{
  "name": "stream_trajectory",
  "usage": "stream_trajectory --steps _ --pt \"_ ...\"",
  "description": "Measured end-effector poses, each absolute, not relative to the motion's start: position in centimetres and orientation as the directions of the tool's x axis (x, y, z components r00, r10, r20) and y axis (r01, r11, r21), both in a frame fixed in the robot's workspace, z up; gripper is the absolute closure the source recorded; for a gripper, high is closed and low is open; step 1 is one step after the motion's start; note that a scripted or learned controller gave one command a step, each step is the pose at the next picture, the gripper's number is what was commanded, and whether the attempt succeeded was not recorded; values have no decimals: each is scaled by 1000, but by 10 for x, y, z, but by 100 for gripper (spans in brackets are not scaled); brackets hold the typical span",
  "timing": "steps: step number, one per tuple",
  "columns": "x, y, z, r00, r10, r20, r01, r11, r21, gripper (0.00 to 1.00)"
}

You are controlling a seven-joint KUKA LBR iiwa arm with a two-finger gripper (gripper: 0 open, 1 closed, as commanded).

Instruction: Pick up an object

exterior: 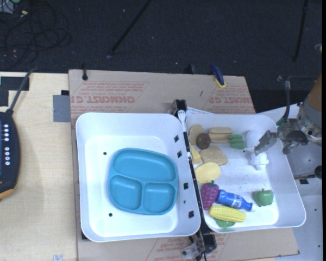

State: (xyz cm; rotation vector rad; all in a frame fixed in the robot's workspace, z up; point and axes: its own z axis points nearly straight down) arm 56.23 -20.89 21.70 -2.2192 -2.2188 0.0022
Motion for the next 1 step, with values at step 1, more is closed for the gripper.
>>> stream_trajectory --steps 1 --pt "601 -190 125 0 1000 0 1000 0 1 0"
